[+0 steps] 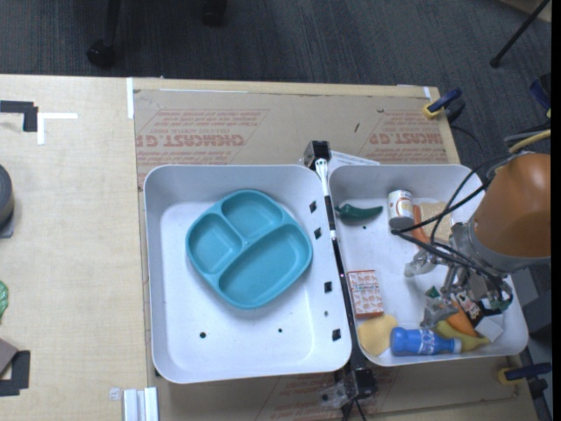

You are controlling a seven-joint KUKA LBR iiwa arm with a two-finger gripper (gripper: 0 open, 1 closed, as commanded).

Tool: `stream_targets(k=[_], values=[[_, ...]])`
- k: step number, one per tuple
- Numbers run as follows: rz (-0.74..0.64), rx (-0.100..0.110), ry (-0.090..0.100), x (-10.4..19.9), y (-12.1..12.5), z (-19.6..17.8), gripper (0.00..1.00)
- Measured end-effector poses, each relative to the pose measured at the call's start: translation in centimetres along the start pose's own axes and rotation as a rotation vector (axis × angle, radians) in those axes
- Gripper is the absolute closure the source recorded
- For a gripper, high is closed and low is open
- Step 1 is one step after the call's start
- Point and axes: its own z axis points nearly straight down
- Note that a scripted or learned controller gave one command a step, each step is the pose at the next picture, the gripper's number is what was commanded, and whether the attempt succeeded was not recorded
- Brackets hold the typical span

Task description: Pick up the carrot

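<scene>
The carrot [458, 326] looks like a short orange piece lying near the front right corner of the right bin [372, 180], partly covered by the gripper. The gripper [445, 303] hangs low inside that bin, right above and to the left of the orange piece, with dark cables running up to the wrist. The grey arm with its orange band [524, 207] reaches in from the right and hides the bin's right side. I cannot make out whether anything is held. A second thin orange strip [423, 229] lies farther back, beside a small can [401, 205].
The right bin also holds a blue bottle [421, 341] on its side, a yellow piece [375, 333], a red-patterned packet [365, 292] and a green pepper [358, 210]. In the left bin [175, 340] lies a teal divided plate [250, 248]. A black divider runs between the bins.
</scene>
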Motion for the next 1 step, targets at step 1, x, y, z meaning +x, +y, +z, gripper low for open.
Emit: stream_targets(k=[1], values=[[0.010,0.001,-0.009,-0.34,-0.06,-1.00,1.00]])
